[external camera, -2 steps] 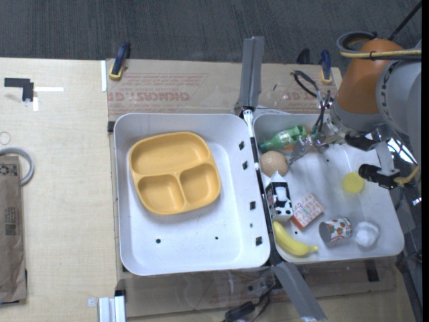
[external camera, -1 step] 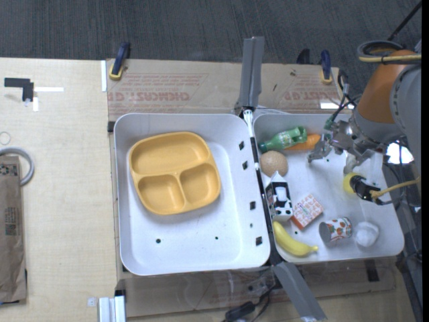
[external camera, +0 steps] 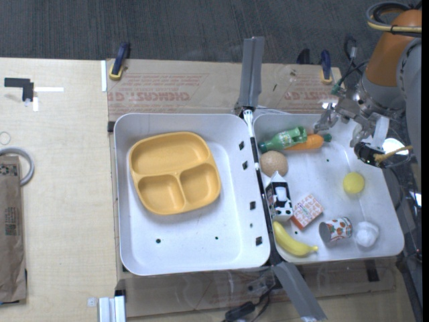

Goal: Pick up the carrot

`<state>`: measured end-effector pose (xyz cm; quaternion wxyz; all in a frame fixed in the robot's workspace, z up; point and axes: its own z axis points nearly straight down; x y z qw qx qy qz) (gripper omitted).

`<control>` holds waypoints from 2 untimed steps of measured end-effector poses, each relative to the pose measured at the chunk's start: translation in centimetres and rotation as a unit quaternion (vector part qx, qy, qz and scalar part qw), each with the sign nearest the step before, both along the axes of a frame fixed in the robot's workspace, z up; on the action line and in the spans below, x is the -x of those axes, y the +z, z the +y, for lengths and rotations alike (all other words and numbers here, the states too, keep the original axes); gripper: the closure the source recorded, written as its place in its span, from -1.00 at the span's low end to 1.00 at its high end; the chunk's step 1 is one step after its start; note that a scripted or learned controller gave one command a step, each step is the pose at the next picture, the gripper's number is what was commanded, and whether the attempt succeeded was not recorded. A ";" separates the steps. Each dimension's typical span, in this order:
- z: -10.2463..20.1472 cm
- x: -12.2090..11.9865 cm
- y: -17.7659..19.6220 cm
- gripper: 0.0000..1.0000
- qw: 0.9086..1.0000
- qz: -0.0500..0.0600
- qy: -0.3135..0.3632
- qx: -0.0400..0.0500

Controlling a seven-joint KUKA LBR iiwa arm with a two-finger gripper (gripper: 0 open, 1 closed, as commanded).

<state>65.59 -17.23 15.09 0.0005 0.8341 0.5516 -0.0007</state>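
Note:
The carrot (external camera: 305, 143) is orange with a green stem end and lies at the back of the right bin (external camera: 382, 200), just under a green bottle (external camera: 284, 138). My gripper (external camera: 330, 118) hangs at the bin's back right, a little up and to the right of the carrot's stem end. It hovers over the bin rim with nothing visible between its fingers. Whether it is open or shut is hidden by the wrist hardware.
The right bin also holds a brown egg-shaped object (external camera: 273, 162), a cow-patterned carton (external camera: 279, 200), a small red-and-white box (external camera: 308, 210), a banana (external camera: 292, 241), a lemon (external camera: 354, 183), a printed cup (external camera: 335, 230) and a white ball (external camera: 366, 233). The left bin (external camera: 141, 247) holds a yellow divided plate (external camera: 174, 172).

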 end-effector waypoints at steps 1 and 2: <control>2.6 -0.3 -5.9 -1.00 1.000 0.000 -0.003 0.000; 2.1 -0.3 -2.6 -1.00 1.000 0.000 -0.016 0.000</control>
